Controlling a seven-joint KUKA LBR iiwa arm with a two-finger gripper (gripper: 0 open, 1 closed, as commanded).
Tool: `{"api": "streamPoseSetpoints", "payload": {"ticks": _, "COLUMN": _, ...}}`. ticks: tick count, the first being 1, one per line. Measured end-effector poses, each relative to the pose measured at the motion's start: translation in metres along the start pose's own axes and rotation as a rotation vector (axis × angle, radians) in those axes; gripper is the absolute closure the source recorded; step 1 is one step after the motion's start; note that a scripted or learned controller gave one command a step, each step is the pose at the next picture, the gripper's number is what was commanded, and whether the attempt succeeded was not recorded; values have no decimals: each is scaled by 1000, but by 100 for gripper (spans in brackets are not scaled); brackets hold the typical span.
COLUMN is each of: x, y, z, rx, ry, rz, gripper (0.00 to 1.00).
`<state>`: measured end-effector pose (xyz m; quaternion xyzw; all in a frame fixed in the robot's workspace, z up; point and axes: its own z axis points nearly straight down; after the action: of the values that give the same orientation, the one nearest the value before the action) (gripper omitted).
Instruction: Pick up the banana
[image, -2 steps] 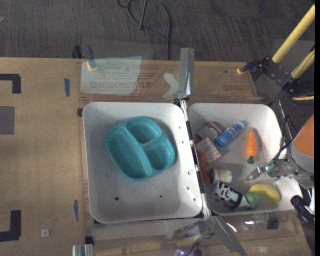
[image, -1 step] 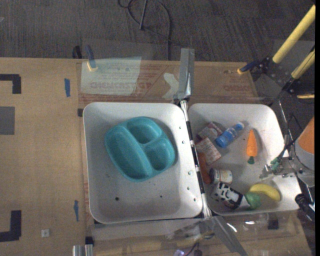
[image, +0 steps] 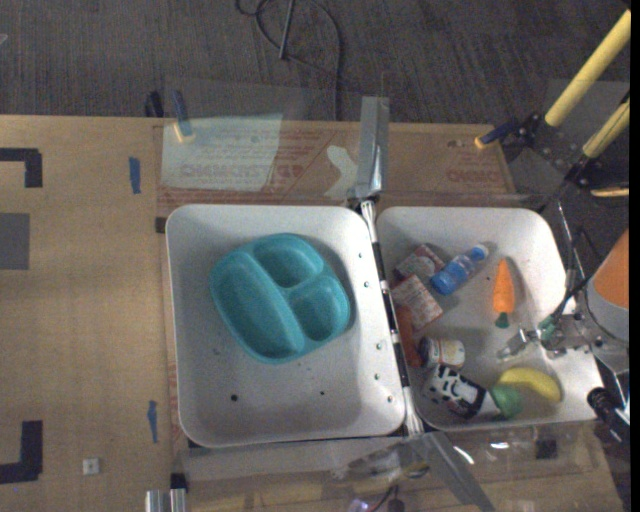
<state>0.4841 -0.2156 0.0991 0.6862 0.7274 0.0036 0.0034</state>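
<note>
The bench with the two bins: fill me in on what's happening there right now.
A robot arm reaches in from the right over the right bin. Its gripper hangs just above and a little left of the banana, which lies near the bin's front right corner, not yet picked up. Around it lie a carrot, a small bottle, a green toy and a few packets. The left bin holds a teal divided plate.
</note>
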Motion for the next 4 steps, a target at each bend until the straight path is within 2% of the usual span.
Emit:
{"api": "streamPoseSetpoints", "payload": {"ticks": 1, "x": 4, "y": 3, "z": 9, "rx": -3, "ry": 13, "rz": 226, "gripper": 0}}
{"api": "streamPoseSetpoints", "payload": {"ticks": 4, "x": 5, "y": 2, "z": 9, "rx": 1, "ry": 8, "rz": 165, "gripper": 0}}
